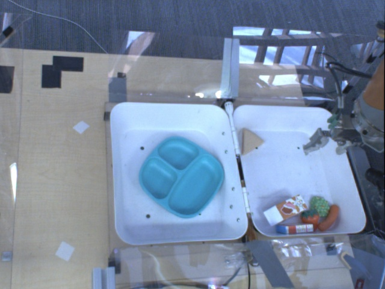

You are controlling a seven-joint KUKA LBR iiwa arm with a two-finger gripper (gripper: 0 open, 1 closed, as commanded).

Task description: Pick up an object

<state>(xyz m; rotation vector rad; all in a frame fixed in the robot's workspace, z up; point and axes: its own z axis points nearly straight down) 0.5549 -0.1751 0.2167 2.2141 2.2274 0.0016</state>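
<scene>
The pincer [329, 141] hangs over the right edge of the right bin [283, 179], reaching in from the arm [370, 110], most of which is cut off by the frame. One grey finger [315, 142] juts out to the left and shows clearly; the other is lost against the dark wrist hardware, so how wide the pincer stands cannot be told. Nothing shows between its fingers.

The things to pick lie well below it, in the bin's near right corner, bunched so tightly that their outlines run together: a small carton [293, 206] with red print, a white block [273, 214] touching its left side, a green piece [320, 206] and an orange sausage shape [329, 218] to the right, and a flat tube [296, 227] with red and blue parts along the front. A small red item sits among them, too crowded to make out.

Far left of the pincer, at about its height, a tan wedge [251, 141] lies by the wall between the bins. Beyond that wall, the left bin [129, 161] holds a blue divided plate [182, 176] with three compartments, tilted askew.
</scene>
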